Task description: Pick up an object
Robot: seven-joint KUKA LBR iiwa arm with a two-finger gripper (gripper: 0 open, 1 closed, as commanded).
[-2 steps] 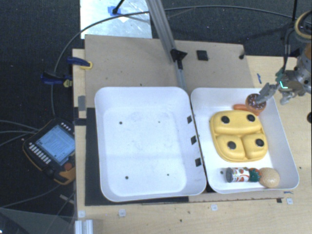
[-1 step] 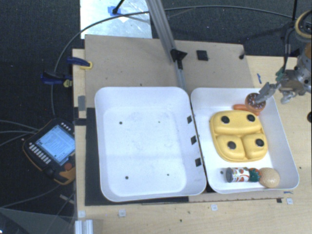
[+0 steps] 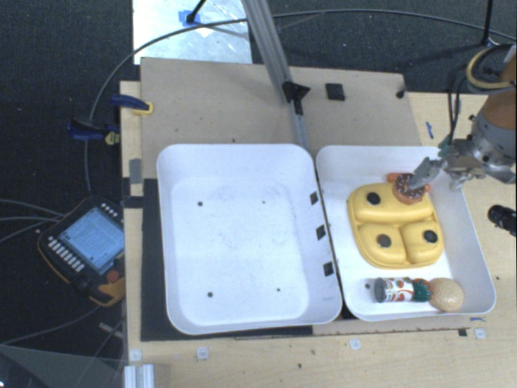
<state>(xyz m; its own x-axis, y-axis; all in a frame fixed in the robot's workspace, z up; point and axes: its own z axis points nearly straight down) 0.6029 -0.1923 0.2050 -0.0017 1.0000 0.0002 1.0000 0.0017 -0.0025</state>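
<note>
My gripper (image 3: 441, 176) hangs over the back right of the right bin (image 3: 485, 277), its fingers apart with nothing between them. The left fingertip (image 3: 422, 173) is just above a small brown ring-shaped toy (image 3: 406, 187). That toy rests on the back of a large yellow moulded block with black dots (image 3: 394, 225). A small red-and-white bottle (image 3: 397, 289) lies on its side along the front wall. A beige rounded lump (image 3: 446, 294) sits to the right of the bottle, touching it.
The left bin (image 3: 174, 217) lies beside the right one, the two joined at a shared rim with black clips (image 3: 321, 231). A slanted grey pole (image 3: 271, 43) crosses the bench's back. Cables and a handheld pendant (image 3: 85, 245) lie off the bench on the left.
</note>
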